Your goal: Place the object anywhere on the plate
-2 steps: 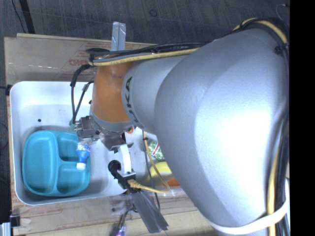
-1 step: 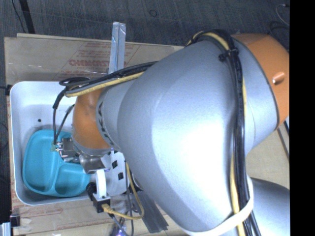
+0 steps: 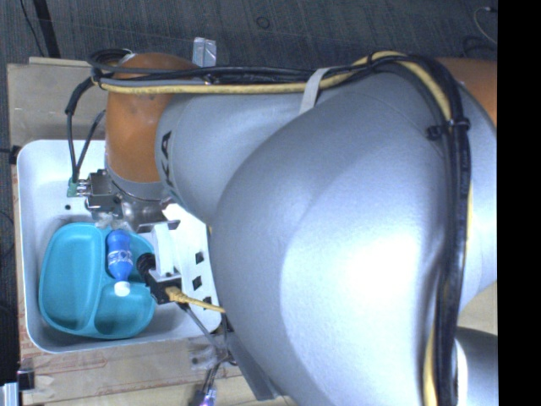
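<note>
In the left bin [image 3: 34,176], low in my camera view, I see a teal divided plate [image 3: 72,290] resting against the bin's near wall, and a small blue bottle [image 3: 118,256] with a white cap lies on the plate's right side, over its inner divider. The arm [image 3: 338,227] crowds most of my view from the right, its orange band [image 3: 135,138] just above the wrist, and the gripper [image 3: 127,218] sits directly over the bottle. I cannot tell how the gripper is set or whether it holds the bottle.
</note>
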